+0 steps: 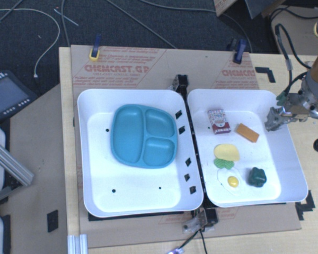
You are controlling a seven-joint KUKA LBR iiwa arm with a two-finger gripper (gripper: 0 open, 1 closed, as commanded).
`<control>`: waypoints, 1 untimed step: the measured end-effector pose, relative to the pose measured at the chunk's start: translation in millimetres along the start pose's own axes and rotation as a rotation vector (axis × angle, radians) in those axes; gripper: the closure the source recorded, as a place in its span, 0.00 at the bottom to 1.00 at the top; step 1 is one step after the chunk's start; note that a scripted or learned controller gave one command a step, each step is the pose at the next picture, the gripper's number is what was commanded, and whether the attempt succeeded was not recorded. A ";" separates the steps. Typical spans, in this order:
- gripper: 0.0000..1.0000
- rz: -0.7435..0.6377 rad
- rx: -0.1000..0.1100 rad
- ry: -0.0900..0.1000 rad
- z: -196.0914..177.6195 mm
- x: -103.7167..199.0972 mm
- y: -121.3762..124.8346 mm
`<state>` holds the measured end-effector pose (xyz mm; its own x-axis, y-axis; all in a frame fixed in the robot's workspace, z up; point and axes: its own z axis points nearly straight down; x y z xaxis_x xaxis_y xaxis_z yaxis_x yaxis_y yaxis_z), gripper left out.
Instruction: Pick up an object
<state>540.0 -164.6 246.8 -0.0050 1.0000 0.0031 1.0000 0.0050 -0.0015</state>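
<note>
The right bin (286, 142) holds several small items. A red and white packet (218, 120) lies near its back, with an orange block (247, 133) to the right of it. Further forward sit a yellow piece (227, 152) on a green leafy bit (223, 163), a fried egg (231, 181) and a dark green pepper (257, 177). My gripper (274, 118) hangs over the bin's right rim, right of the orange block, with nothing seen in it.
A blue divided plate (144, 136) lies in the left bin (95, 157). Black clips (180, 82) join the bins down the middle. Cables (286, 46) run at the upper right near the arm. A dark device (5, 94) sits off the bench at the left.
</note>
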 end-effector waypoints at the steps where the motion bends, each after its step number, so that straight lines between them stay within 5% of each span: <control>1: 1.00 -0.001 0.000 0.001 -5.1 47.9 -5.1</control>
<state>534.6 -116.8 252.1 -0.0060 1.0000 0.0037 1.0000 0.0060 -0.0012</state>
